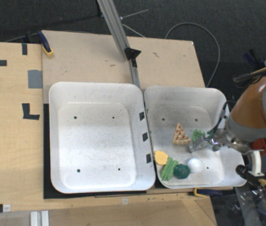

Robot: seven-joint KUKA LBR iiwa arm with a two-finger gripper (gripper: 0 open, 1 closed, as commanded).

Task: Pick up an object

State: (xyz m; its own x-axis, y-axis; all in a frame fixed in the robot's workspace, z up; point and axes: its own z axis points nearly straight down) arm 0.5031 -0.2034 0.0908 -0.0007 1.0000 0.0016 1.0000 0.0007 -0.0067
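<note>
The gripper is reaching into the right bin from three o'clock, its tip sitting near a small green piece and the waffle wedge. How far it is open I cannot tell. It is probably lining up a grasp; next it needs to settle over one piece and close.

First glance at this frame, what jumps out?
The cluster of small toys in the right bin: a waffle-patterned wedge, a yellow piece, a green pod, a dark green ball and a white ball along its near side. The arm's gripper is down in that bin beside a small green item, right of the wedge.
</note>
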